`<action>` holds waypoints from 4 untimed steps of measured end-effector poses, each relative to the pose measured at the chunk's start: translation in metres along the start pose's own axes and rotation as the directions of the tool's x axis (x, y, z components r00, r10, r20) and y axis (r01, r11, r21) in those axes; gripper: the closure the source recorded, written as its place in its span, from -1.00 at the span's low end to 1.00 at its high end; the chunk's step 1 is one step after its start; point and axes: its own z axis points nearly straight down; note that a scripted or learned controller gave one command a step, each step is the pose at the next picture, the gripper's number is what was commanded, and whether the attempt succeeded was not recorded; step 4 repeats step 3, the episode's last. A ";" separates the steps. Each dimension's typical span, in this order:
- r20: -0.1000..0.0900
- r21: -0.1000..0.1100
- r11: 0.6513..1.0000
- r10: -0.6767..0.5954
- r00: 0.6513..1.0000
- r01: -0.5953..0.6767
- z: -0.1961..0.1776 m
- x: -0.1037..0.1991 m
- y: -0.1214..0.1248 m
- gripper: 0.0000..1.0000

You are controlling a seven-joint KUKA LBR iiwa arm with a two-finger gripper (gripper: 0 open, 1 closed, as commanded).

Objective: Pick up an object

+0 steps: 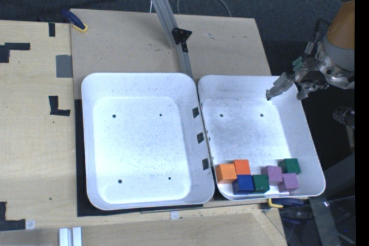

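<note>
We see a beige tabletop (127, 43) with two white bins (138, 83); blocks (259, 176) fill one corner. The tool (285, 87) is blurred; its opening we cannot tell.

Grey KUKA arm with orange band above the wrist (344, 37), reaching in from the right edge, upper part of view. Two-finger metal gripper (286, 87) pointing left and slightly downward, one finger (277, 88) stretched out furthest left.
</note>
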 end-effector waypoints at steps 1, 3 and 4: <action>0.001 0.004 1.000 -0.001 1.000 0.001 0.063 0.000 0.042 -1.00; -0.001 -0.002 1.000 -0.003 1.000 0.003 0.172 0.008 0.049 -1.00; -0.001 -0.002 1.000 -0.003 1.000 0.003 0.172 0.008 0.049 -1.00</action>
